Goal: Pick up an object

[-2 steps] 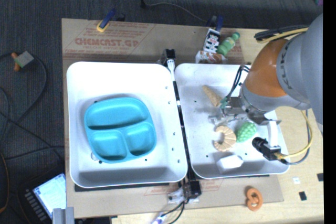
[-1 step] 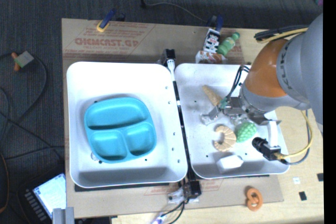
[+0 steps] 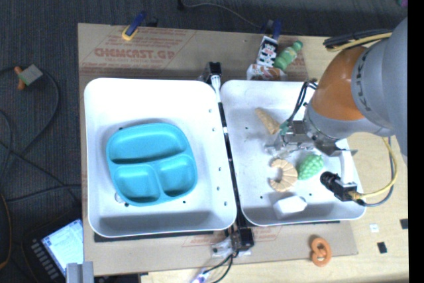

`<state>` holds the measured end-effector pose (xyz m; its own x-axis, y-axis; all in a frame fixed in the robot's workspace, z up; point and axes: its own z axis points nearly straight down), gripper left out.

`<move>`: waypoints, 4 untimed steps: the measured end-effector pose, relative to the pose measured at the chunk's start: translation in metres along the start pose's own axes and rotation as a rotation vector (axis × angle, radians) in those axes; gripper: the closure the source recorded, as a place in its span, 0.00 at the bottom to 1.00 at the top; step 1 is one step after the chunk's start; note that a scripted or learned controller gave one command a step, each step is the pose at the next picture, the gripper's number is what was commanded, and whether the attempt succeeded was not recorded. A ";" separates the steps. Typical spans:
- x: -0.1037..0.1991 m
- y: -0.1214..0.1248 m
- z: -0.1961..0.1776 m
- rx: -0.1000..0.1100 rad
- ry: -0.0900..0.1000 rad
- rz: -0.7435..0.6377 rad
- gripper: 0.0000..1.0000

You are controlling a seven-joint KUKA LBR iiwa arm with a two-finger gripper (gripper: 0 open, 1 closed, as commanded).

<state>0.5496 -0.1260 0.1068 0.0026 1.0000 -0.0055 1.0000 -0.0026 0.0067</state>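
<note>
While my gripper [image 3: 286, 140] hangs low in the right bin [image 3: 246, 190], I cannot tell its fingers' state; crowded croissant [image 3: 284, 175] and green toy [image 3: 310, 165] may slip away.

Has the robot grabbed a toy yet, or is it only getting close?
Only getting close. The gripper is down in the right bin, near the green bumpy toy and tan curved piece, both lying on the floor. Nothing looks lifted. Grasping and raising one is left.

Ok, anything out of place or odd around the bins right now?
Yes: a green-capped bottle lies tipped on the bench behind the right bin, and an orange ring-shaped piece sits in front of it, both outside the bins.
</note>
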 end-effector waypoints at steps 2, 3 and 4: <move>0.028 -0.063 0.018 -0.004 0.002 -0.001 0.00; 0.026 -0.063 0.008 -0.006 -0.002 0.001 1.00; 0.019 0.001 -0.127 0.003 0.003 -0.003 1.00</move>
